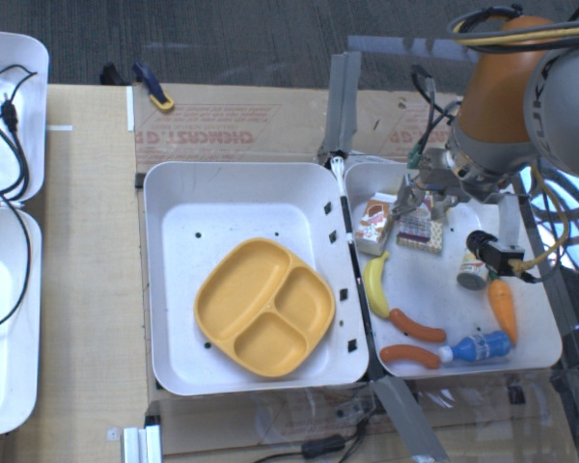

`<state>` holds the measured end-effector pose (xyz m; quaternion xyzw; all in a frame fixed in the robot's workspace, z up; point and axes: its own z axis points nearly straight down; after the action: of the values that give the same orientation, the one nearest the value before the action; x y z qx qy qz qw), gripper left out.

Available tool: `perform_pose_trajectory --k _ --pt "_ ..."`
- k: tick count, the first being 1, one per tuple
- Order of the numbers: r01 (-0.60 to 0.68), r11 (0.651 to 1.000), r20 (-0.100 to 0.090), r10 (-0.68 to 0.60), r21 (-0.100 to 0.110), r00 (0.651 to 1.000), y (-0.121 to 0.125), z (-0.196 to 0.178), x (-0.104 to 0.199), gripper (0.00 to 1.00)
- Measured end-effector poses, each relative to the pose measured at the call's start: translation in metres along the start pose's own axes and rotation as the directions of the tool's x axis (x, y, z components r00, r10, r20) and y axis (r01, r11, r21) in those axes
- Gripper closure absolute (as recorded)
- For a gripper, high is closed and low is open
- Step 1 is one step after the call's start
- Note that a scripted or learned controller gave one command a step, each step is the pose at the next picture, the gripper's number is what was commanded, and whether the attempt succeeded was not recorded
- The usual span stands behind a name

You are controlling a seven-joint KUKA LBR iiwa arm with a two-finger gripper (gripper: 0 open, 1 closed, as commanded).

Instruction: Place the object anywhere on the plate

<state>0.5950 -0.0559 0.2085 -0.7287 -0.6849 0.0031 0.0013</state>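
Camera view: nearest in the right bin (545,340), a bottle (480,347) and two sausages (411,355) lie along the front wall. Farther back lie a carrot (502,309), a can (473,274) and a banana (375,285) by the bin's left wall. The arm (507,85) bends down from the right over the bin's far half, its tool (422,204) just above a small box (420,233), beside a carton (372,225); whether it is spread I cannot tell. The plate (265,307) sits in the left bin (174,287), bare floor around it.

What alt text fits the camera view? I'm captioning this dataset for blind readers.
A robot arm's gripper hovers over the right white bin, above a small box, banana, two sausages, carrot and bottle. The left bin holds a yellow divided plate.
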Motion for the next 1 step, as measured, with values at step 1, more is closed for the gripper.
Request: perform_pose_trajectory --k 1 --pt "0.077 0.997 -0.001 -0.077 -0.003 0.997 -0.0236 -0.0171 0.0689 1.0"
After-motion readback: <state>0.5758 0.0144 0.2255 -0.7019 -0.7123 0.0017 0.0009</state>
